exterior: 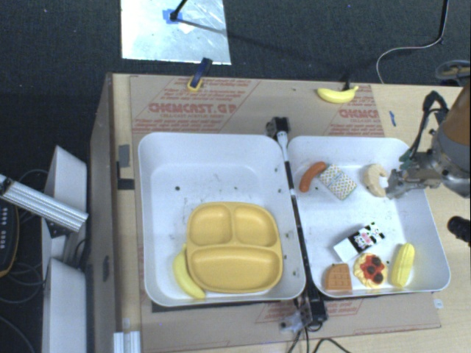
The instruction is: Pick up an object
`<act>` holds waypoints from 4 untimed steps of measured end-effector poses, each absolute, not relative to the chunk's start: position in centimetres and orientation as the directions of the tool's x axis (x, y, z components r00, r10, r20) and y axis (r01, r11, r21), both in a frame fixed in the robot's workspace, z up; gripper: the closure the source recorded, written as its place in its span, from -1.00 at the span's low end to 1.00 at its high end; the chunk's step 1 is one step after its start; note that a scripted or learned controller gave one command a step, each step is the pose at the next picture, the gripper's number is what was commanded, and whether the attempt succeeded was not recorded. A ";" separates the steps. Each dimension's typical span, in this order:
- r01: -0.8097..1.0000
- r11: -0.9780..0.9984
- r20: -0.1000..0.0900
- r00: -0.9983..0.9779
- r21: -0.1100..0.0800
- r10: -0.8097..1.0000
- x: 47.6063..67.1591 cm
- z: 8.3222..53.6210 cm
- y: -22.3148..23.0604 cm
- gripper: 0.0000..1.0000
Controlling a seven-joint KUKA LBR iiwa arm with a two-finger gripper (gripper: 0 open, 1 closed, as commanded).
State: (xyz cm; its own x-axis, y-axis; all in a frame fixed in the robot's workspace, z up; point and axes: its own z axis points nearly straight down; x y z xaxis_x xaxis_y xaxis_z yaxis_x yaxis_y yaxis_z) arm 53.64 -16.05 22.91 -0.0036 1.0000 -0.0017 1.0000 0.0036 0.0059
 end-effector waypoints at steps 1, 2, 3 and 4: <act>1.000 0.004 0.001 -0.004 0.000 1.000 56.4 16.3 -12.0 1.00; 1.000 0.004 0.001 -0.004 0.001 1.000 53.4 18.4 -6.6 1.00; 1.000 0.003 0.000 -0.003 0.001 1.000 53.4 18.4 -6.6 -1.00; 1.000 0.001 0.000 -0.001 -0.002 1.000 53.8 9.1 -9.7 -1.00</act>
